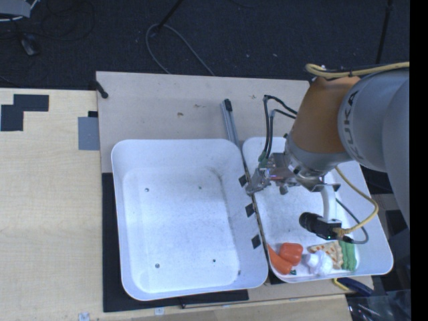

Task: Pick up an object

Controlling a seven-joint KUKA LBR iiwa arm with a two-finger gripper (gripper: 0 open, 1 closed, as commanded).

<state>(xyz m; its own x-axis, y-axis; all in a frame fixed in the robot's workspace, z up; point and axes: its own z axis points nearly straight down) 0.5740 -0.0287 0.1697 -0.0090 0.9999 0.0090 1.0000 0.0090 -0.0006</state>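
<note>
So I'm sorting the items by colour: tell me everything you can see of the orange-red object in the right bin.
The orange-red object is small, rounded and smooth, glossy like plastic, redder on top and more orange below. It lies in the right bin near its front left corner, close to the wall. A white and green cluster of items sits just to its right. The gripper is farther back, apart from it.

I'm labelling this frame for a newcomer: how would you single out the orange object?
Of the two white bins, take the right one, under the arm. In its near corner lies a small cluster; the orange object is its leftmost piece, rounded and bright, beside a white lump and a green-edged item.
</note>
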